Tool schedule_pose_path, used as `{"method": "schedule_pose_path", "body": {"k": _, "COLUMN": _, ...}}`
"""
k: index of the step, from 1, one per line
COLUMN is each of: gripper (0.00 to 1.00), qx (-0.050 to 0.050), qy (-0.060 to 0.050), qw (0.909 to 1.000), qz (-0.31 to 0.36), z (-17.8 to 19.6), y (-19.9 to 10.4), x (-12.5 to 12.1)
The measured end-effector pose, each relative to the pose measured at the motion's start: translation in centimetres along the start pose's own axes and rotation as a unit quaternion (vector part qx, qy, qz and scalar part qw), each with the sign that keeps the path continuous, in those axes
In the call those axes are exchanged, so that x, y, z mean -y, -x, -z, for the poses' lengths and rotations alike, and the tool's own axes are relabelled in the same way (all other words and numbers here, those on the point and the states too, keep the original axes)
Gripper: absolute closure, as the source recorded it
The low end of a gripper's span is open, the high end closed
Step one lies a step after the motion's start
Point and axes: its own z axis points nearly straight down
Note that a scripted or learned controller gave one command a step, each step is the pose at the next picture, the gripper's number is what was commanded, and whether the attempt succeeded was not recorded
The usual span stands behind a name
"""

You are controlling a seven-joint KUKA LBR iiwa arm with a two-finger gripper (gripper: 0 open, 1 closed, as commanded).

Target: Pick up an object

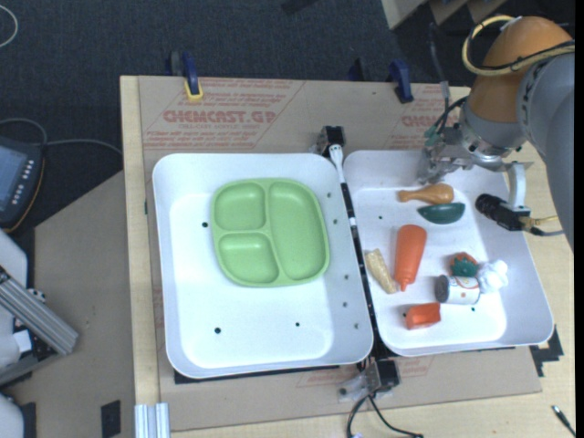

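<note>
From above, the arm's gripper [436, 166] hangs over the right white bin [520, 313], just above a tan wooden drumstick-shaped piece [427, 193]; its state I can't tell. Beside the drumstick lies a dark green wedge [442, 213]. A pale green divided plate [270, 232] sits in the left bin [178, 272].

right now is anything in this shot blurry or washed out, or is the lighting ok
In the camera view the lighting is even and soft, with only faint shadows under the green plate and the carrot. The white bins are bright but not blown out. The arm by the right edge looks slightly soft, and the small items near the toothpaste tube are too small to read clearly.
</note>
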Motion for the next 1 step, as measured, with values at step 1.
{"method": "schedule_pose_path", "body": {"k": 1, "gripper": 1.0, "qx": -0.008, "qy": -0.012, "qw": 0.9999, "qz": -0.001, "z": 4.43, "y": -0.15, "x": 0.05}}
